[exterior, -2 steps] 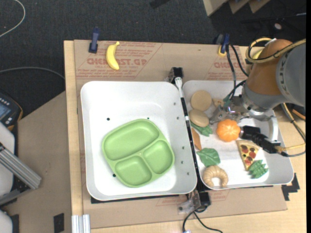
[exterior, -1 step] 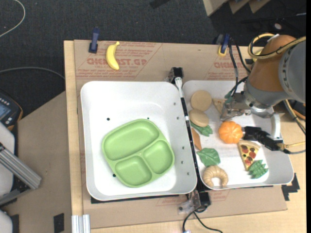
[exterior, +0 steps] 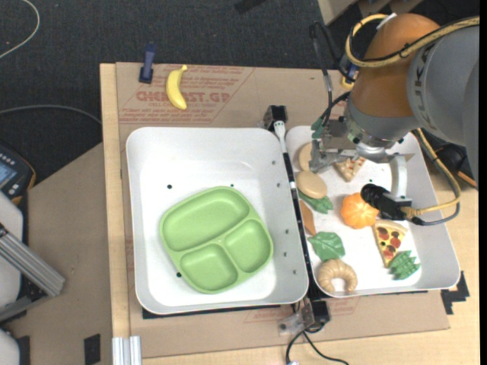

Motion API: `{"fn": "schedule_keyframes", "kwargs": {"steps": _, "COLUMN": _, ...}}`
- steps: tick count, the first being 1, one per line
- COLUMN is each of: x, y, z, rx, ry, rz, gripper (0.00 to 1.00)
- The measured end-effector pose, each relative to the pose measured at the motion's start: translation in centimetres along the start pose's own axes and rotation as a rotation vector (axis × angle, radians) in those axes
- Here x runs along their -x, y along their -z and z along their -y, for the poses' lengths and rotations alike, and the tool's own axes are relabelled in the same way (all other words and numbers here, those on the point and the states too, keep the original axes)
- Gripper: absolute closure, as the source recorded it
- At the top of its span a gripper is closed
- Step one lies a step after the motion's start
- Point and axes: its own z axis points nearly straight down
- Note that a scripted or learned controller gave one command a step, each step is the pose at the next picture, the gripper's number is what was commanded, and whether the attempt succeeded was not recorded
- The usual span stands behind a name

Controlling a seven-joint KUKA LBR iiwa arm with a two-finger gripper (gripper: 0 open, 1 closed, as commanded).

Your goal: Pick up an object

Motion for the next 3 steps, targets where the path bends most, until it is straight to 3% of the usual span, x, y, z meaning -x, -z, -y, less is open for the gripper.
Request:
{"fn": "schedule_keyframes", "kwargs": {"steps": 1, "x": -4.2, "y": -0.6, "z": 9.4, "rx": -0.020, "ry": -0.008, "rz": 0.000, "gripper": 1.00}}
{"fn": "schedule_keyframes", "kwargs": {"steps": 2, "x": -4.3, "y": 13.1, "z": 11.2, "rx": 0.004, "ry": -0.009, "rz": 0.002, "gripper": 1.00}}
{"fn": "schedule_keyframes", "kwargs": {"steps": 3, "x": -1.3, "y": 5.7, "z": 11.4, "rx": -0.017, "ry": -0.016, "rz": 0.004, "gripper": 1.00}}
